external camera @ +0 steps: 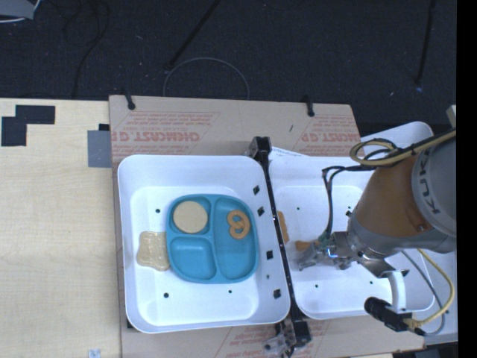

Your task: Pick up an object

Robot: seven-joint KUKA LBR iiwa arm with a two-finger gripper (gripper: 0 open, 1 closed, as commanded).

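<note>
My gripper (308, 257) is low in the right bin (339, 308), near its left wall. A small brown piece (302, 245) lies just above the gripper tip, touching or nearly touching it. A tan piece (282, 226) rests against the divider between the bins. In the left bin, a blue divided tray (200, 263) holds a round tan cracker (189, 216) in its upper left compartment and a pretzel (238, 224) in its upper right one. A pale toast-like piece (153, 250) lies on the bin floor left of the tray.
The grey arm with its orange band (391, 203) covers much of the right bin's right half. Cables (373, 151) loop above it. A black clamp (262, 149) sits at the top of the divider. Cardboard (223, 129) lies under both bins.
</note>
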